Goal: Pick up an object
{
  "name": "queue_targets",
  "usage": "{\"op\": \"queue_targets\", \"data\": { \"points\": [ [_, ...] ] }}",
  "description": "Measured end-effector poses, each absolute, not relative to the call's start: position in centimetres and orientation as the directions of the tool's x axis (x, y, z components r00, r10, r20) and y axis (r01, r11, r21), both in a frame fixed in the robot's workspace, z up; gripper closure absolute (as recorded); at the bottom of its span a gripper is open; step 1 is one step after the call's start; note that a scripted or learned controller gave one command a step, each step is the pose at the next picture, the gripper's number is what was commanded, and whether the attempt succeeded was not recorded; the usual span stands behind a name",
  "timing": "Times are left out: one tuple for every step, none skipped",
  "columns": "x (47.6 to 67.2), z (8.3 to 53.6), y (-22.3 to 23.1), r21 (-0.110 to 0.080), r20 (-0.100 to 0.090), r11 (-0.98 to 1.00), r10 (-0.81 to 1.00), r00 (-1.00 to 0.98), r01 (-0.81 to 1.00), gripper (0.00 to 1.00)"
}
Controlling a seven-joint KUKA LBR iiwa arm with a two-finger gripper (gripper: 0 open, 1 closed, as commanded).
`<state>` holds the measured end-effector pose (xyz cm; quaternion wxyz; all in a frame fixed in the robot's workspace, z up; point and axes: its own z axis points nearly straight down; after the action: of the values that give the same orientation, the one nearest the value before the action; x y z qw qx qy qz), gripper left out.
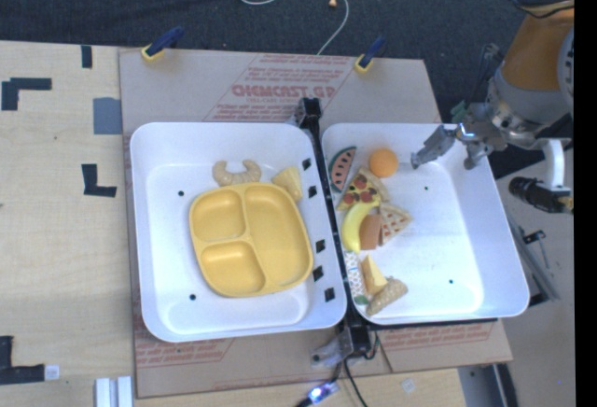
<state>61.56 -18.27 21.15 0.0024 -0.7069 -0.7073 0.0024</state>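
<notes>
step: approach – nothing gripped yet | gripper (454, 148) is seen spread open over the right bin (466, 237) | orange ball (382, 161) sits just beside it | next: a drop and squeeze is needed, probably

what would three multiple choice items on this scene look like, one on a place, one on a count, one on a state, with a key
1. Where does the yellow plastic divided tray lie?
A. in the left white bin
B. in the right white bin
C. on the bare bench

2. How many compartments does the tray have?
A. two
B. three
C. five

3. What is the state of the small round orange toy fruit?
A. gripped and lifted
B. lying in the right white bin, apart from the gripper
C. resting on the yellow tray

Key: 1 A, the tray sits inside the left white bin. 2 B, two upper sections and one lower. 3 B, it rests by the toy watermelon slice, with bare bin floor between it and the gripper.
</notes>
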Motion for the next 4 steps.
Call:
{"op": "queue_targets", "data": {
  "points": [
    [60.5,16.0,-18.1,-0.007,0.000,0.001,1.000,-0.001,1.000,0.00],
    [60.5,11.0,-17.1,-0.006,0.000,0.002,1.000,-0.002,1.000,0.00],
    [60.5,8.4,-17.1,-0.001,-0.002,0.002,1.000,-0.002,1.000,0.00],
    [60.6,9.5,-17.0,0.001,-0.001,0.002,1.000,-0.002,1.000,1.00]
  ]
}}
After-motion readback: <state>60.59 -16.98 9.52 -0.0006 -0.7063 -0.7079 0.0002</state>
